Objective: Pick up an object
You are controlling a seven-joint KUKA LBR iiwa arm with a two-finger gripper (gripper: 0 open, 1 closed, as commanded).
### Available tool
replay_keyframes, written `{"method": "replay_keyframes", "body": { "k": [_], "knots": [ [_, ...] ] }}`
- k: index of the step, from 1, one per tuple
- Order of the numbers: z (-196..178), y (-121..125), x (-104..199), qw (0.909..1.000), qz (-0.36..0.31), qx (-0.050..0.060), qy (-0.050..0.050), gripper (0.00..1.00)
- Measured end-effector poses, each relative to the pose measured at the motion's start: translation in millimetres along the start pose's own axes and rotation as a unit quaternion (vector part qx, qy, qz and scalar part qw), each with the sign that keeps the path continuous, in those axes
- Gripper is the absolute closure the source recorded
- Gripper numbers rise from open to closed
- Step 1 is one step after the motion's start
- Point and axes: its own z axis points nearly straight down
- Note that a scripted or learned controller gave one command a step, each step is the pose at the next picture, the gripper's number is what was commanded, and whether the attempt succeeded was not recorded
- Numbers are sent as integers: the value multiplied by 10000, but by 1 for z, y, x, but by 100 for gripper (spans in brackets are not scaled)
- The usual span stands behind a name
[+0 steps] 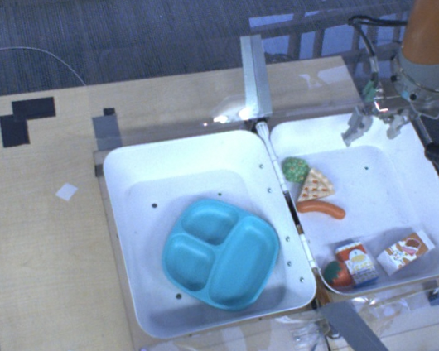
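Note:
The right bin holds several toy foods. A green broccoli piece lies near its left wall, with a pizza slice and a sausage just below it. At the front sit a red tomato, a small red carton and a white packet. My gripper hangs over the bin's back right part, well above the floor, its two grey fingers spread apart with nothing between them. The arm's orange band shows above it.
The left bin holds a blue divided plate. A metal post stands at the back where the two bins meet. Bare floor lies in the middle and right of the right bin.

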Motion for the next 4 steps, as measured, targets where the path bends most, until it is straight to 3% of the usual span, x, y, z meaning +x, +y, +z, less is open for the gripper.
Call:
{"method": "replay_keyframes", "body": {
  "k": [1,2,3,4],
  "knots": [
    [68,-46,50,9980,-626,3,2,0],
    [116,-60,45,9999,-137,-46,-4,0],
    [116,-98,56,10000,65,-55,-7,0],
    [103,-95,55,9999,62,-92,-12,100]
  ]
}}
